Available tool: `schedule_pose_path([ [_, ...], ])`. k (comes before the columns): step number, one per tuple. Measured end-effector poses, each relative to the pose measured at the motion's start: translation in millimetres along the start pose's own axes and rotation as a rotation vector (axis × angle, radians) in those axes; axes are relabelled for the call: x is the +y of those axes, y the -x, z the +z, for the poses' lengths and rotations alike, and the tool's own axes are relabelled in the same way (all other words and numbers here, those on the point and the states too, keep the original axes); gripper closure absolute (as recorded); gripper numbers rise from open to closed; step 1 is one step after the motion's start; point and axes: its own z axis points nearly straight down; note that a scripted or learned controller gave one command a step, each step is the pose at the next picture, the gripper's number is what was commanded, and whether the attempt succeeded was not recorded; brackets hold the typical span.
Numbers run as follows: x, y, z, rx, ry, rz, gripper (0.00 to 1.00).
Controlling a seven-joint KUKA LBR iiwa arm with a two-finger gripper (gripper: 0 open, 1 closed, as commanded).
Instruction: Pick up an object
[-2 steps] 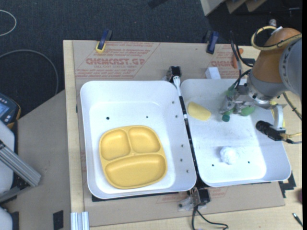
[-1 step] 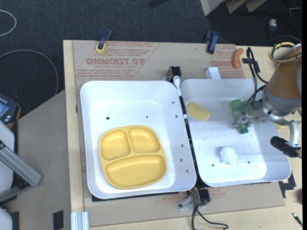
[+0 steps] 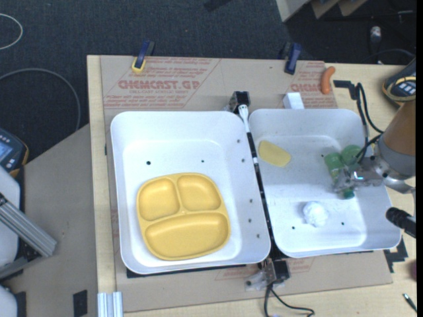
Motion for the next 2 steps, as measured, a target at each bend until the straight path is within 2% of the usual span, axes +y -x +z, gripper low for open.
schedule_pose_path([
  [1, -4, -73, -86, -0.002, 0.011, -0.007, 1.0],
  [2, -13, -130, -197, -0.003, 0.016, -0.009, 1.0],
])
